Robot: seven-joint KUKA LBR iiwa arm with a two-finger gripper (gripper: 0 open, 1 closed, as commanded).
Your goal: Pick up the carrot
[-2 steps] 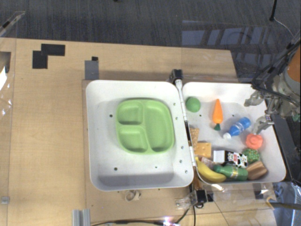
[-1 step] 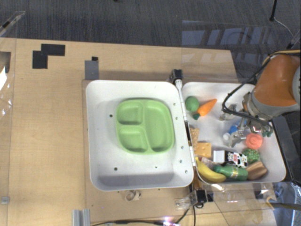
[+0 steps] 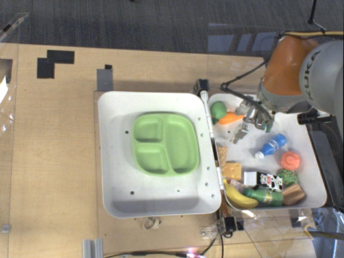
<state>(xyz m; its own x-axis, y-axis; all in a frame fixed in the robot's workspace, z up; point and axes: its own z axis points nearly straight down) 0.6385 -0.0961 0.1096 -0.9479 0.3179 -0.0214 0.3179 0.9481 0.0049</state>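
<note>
The carrot (image 3: 230, 119) is small and orange. It lies in the far left corner of the right bin (image 3: 312, 160), touching a round green vegetable (image 3: 217, 110) on its left. My gripper (image 3: 251, 128) hangs just to the right of the carrot, low over the bin floor. Its fingers are open, one fingertip (image 3: 237, 137) pointing down-left just below the carrot's tip. Nothing sits between the fingers. The grey arm with its orange band (image 3: 285, 69) comes in from the upper right.
The left bin (image 3: 118, 192) holds a green divided plate (image 3: 164, 144). The right bin also holds a blue bottle (image 3: 271, 145), a red round item (image 3: 291, 160), a cracker (image 3: 231, 170), a banana (image 3: 239, 198), a green vegetable (image 3: 266, 198) and a small carton (image 3: 269, 180).
</note>
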